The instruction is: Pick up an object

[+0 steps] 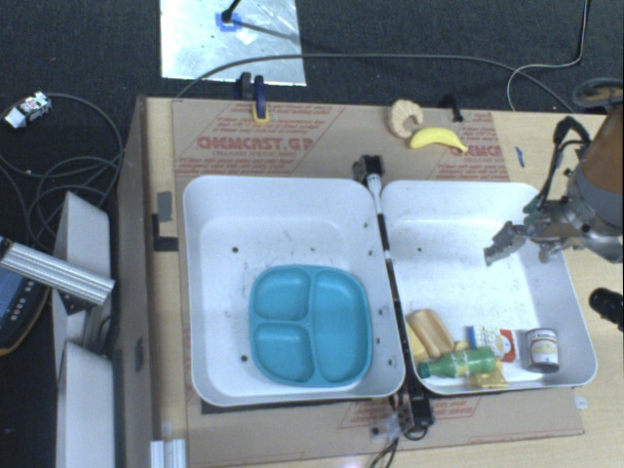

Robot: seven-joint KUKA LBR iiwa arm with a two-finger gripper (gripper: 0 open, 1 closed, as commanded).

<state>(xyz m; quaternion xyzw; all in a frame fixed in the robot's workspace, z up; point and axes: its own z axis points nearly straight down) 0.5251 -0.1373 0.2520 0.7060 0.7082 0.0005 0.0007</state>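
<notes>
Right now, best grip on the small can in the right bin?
Take the can across its round side wall, coming straight down. It seems to stand upright near the right bin's front right corner, apart from the carton on its left, so the pincer has room there.

Arm (pixel 597 178) cut off at right edge.

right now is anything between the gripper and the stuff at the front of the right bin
Nothing visible: the gripper hangs over bare floor of the right bin, and the green bottle and small can lie nearer the front.
</notes>
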